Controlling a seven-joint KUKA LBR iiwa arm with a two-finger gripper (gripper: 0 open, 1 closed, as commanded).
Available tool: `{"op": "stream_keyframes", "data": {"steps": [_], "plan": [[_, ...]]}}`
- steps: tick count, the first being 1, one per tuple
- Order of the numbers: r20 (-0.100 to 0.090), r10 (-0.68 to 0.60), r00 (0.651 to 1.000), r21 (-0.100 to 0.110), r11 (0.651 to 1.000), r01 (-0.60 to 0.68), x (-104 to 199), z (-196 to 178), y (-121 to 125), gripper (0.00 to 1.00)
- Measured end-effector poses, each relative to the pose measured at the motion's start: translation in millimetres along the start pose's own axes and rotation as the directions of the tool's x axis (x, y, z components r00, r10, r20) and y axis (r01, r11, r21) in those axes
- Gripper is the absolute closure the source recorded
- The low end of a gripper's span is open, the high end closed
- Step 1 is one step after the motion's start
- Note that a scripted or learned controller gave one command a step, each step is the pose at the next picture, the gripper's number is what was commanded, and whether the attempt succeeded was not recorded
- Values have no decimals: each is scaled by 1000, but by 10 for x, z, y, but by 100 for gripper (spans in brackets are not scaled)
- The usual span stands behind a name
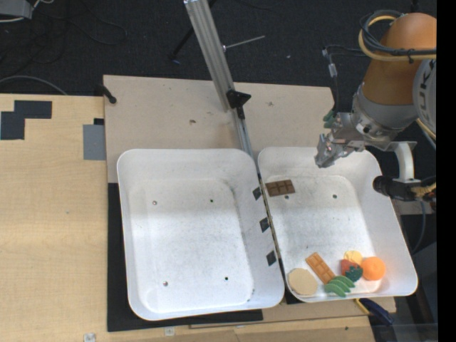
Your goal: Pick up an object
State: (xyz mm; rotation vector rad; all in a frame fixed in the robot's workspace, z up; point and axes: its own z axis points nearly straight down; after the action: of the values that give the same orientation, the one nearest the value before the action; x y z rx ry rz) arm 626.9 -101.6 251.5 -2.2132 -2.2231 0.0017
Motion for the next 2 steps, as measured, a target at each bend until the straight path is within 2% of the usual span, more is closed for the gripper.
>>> {"op": "stream_keyframes", "data": {"steps": [1, 2], "plan": [[1, 1, 1000, -3, 1000, -1, 429, -10, 112, 100], [1, 1, 1000, 0, 1000, -1, 955, 154, 215, 100]]}}
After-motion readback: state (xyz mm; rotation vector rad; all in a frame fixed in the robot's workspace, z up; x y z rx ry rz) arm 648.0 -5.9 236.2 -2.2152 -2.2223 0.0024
